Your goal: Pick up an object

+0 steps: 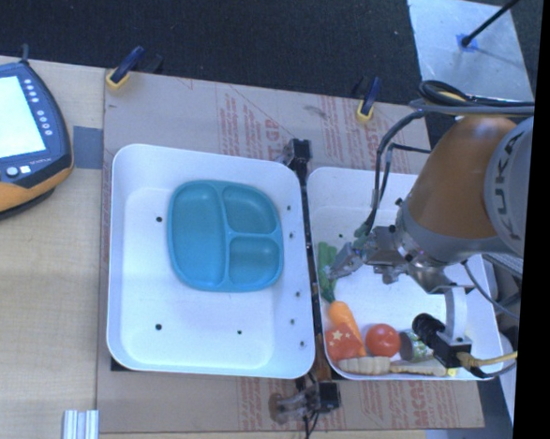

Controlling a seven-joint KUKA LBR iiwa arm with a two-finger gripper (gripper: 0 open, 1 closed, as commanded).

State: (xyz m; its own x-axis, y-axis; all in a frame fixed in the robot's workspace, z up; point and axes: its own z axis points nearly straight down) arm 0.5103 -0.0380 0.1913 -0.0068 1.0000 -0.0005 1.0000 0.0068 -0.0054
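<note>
White letters run down the grey casing of the arm (508, 197) at the right side; they look like the maker's name, KUKA, seen at an angle and partly cut off. The brown cardboard sheet (235, 122) under the two bins carries faint red printed lettering in slanted rows, too small and blurred to read. The handheld screen (13, 139) at far left shows no legible text.

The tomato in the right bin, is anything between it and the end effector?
Nothing visible blocks it. The tomato lies at the right bin's near edge beside the carrot, with bare floor between it and the end effector above.
</note>
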